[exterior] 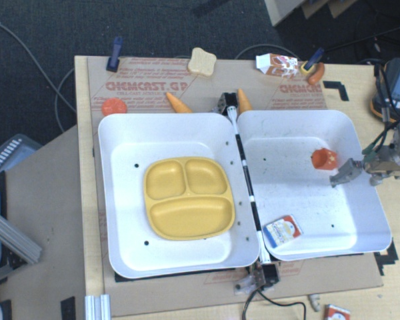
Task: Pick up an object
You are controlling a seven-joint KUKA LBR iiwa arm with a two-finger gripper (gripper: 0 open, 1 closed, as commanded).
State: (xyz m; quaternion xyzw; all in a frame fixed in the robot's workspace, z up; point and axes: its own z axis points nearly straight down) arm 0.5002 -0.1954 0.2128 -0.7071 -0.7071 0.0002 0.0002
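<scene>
Yellow plastic, a tray with three compartments (188, 197), lies in the middle of the left shallow white bin (120, 179) that you see on the tabletop (93, 272). It sits flat. Behind this bin, on the brown cardboard sheet (147, 79), you find a blue clip (114, 53) at the far left edge, a small round orange piece (114, 106) touching the bin's back corner, an orange carrot-shaped toy (178, 103), and a beige toy slice of bread (202, 61).

Moving right, the right shallow white bin (360, 225) holds two things. A small flat packet, white with blue and orange print (282, 231), lies near the front left corner of this bin. A small red-orange block (324, 158) lies further back, towards the right wall. Just beside this block, on its right and a little nearer to you, is the grey pincer (340, 175); it is close to the block, but the block is not between its fingers. You cannot tell whether the pincer is apart or together.

Behind the right bin lies a small white and red carton (277, 65).
</scene>
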